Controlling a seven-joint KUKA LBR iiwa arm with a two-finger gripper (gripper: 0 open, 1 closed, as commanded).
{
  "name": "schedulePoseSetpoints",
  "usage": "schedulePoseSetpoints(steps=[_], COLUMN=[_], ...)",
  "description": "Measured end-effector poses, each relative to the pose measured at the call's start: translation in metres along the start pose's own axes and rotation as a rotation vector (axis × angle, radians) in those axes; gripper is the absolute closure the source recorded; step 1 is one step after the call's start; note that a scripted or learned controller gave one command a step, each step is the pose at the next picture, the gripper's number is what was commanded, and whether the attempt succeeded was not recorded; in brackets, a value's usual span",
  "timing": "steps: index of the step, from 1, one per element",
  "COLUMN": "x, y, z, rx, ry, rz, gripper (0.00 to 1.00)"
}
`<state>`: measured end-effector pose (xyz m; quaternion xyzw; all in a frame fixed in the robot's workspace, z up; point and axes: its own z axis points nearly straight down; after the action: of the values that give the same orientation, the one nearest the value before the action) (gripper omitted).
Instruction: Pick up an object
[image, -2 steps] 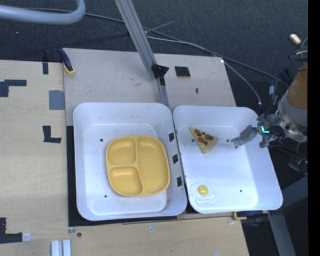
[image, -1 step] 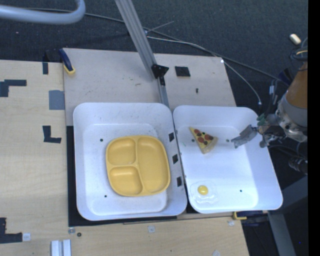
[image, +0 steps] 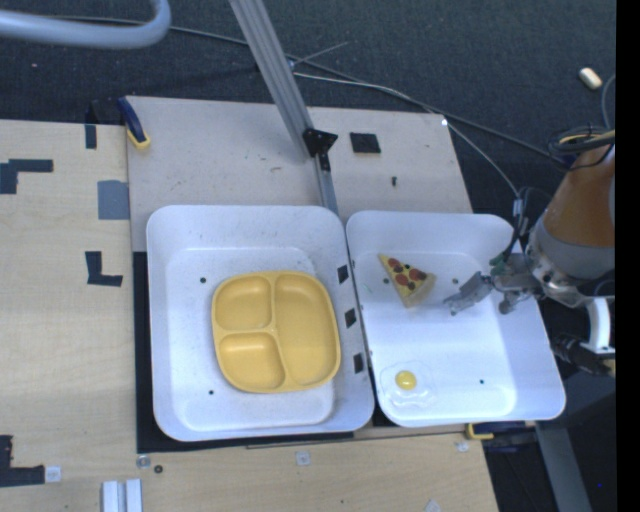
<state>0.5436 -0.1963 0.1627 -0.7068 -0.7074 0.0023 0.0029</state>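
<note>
Right now the claw (image: 468, 297) sits low inside the right bin (image: 520, 395), reaching in from the right rim, and whether it is open or closed I cannot tell; nothing can be made out in its grip. Just left of it, close but seemingly apart, lies a pizza slice (image: 405, 278), flat on the bin floor with its point toward the upper left. That looks like the nearest thing to pick. Nearer the front wall, well apart from the claw, is a fried egg (image: 405, 381). In the left bin (image: 180, 235) a yellow plate (image: 275, 330) with three sections rests in the middle.

Risks, as I judge them: the slice is thin and flat, so the claw may close above it and come up with nothing, or scrape it along the floor toward the wall between the bins. Coming in at a slant, it could nudge the slice away instead of straddling it. The egg would be as awkward, being flatter. Pressing too low could jam the claw against the bin floor and shift the bin on the desk (image: 230, 150)
</note>
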Motion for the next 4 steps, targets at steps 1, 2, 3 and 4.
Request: schedulePoseSetpoints(steps=[1,2,3,4], x=[-0.010,-0.010,-0.011,-0.018], y=[0.000,0.001,0.002,0.005], z=[0.052,0.076,0.065,0.004], rx=[-0.001,-0.010,-0.015,-0.011], ry=[-0.001,-0.004,-0.008,-0.003], rz=[0.001,0.001,0.000,0.000], gripper=[0.00,0.00,1.00,1.00])
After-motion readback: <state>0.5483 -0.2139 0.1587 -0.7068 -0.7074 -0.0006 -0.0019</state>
